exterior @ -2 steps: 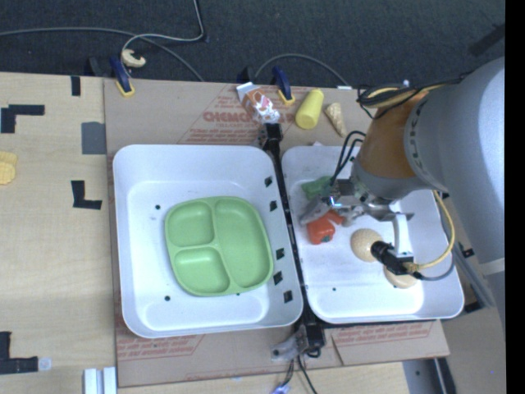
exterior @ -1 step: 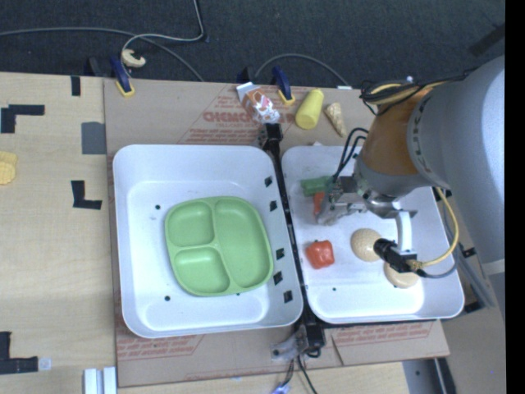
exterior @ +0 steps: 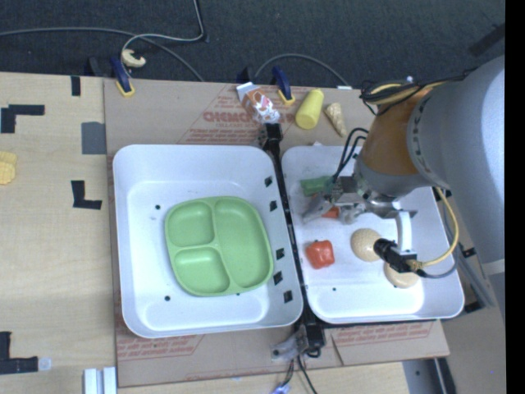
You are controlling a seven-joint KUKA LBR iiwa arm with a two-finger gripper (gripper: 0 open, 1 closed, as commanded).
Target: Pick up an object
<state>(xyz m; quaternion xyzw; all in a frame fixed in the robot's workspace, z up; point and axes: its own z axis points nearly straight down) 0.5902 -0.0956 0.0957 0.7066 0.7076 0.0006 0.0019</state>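
Note:
My gripper [exterior: 326, 206] reaches down into the left part of the right bin [exterior: 443, 302], under the grey arm with its orange band [exterior: 394, 142]. A green object [exterior: 315, 185] lies just behind it, and a small orange-red piece [exterior: 330, 213] shows right at the gripper tip; whether it is held cannot be told. A red object [exterior: 320, 254] lies in front of the gripper, apart from it. To the right lie a beige round object [exterior: 366, 243] and another beige piece [exterior: 402, 277].
The left bin [exterior: 135, 179] holds a green divided plate [exterior: 218, 245]. Behind the bins on the cardboard lie a yellow cylinder [exterior: 309, 109], a beige cone [exterior: 335, 119] and a small carton [exterior: 258, 103]. Cables run along the arm and past the right bin's edge.

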